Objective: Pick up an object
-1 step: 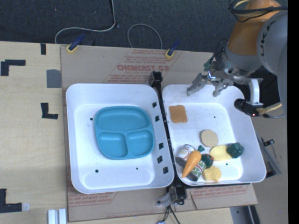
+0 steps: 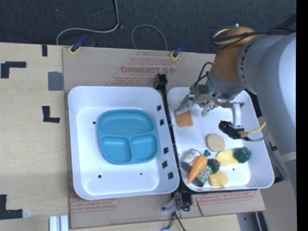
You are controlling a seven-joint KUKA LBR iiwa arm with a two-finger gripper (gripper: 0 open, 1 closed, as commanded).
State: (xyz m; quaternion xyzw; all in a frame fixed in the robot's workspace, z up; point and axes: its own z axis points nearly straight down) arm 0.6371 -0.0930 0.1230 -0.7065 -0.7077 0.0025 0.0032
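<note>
My gripper [image 2: 195, 108] hangs over the upper left part of the right bin [image 2: 257, 129], its two grey fingers spread open with bare bin floor between them. A brown toast-like piece [image 2: 184, 120] lies flat just below the left fingertip [image 2: 184, 105]; whether they touch I cannot tell. Further down the bin lie a tan round biscuit [image 2: 215, 141], a yellow lump [image 2: 227, 158], a green broccoli piece [image 2: 242, 154], an orange carrot [image 2: 197, 169], a small can [image 2: 190, 156] and a yellow corn piece [image 2: 219, 179].
The left bin [image 2: 82, 129] holds a blue divided plate [image 2: 128, 135]. A black divider ridge [image 2: 166, 129] separates the bins. A black plug with a yellow cable [image 2: 232, 129] hangs from the arm over the right bin's middle. The grey arm covers the bin's upper right.
</note>
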